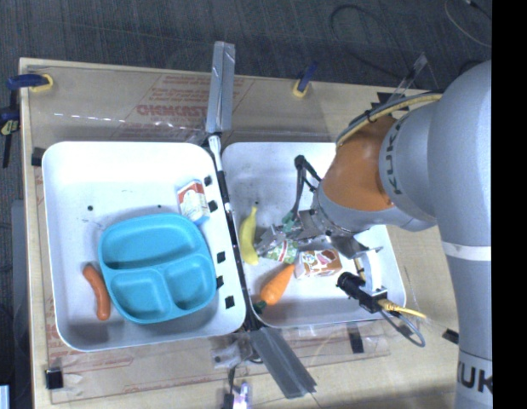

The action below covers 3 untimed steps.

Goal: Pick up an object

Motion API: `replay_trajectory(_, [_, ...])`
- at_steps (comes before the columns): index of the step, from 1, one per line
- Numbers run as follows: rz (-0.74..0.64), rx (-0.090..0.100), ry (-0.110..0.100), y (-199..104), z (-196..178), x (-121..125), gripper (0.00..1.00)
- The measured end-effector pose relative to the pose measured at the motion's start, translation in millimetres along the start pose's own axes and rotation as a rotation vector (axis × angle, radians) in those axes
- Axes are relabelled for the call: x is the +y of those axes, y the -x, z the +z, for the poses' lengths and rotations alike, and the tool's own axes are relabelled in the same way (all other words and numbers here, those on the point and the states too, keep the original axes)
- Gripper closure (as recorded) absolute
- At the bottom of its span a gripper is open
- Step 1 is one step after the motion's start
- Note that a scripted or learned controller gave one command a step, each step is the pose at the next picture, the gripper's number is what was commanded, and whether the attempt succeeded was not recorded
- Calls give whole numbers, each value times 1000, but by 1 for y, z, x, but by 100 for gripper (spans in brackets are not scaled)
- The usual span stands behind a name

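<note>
in the left bin (67, 177) a hot dog (97, 291) lies along the near-left wall, just beside a blue tray (157, 267) with three hollows. a small red and white carton (191, 199) rests at the tray's far-right corner, close to the divider between the bins. these look left alone; the arm is not working here.

across the divider, in the right bin (263, 164), a banana (249, 235) lies just inside the left wall, lengthwise. below it a carrot (277, 285) points toward the near-left corner. between and to the right of them is a heap of crumpled wrappers (278, 247) and a juice carton (318, 263), all touching or nearly so, which makes a clean single grasp harder.

the gripper (304, 227) is down over that heap, under the orange wrist, likely aiming at the wrappers or the juice carton. i cannot tell whether it is released or clenched, nor whether it has anything.
</note>
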<state>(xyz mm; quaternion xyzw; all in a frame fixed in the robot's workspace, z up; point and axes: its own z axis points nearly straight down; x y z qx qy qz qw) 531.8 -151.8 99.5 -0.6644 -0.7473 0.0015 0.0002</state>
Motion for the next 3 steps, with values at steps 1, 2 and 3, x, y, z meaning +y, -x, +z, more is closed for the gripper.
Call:
replay_trajectory(1, [-38,2,2,42,7,-28,0])
replay_trajectory(2, [-45,1,3,42,-4,-27,100])
replay_trajectory(3, [-6,2,3,1,-107,4,100])
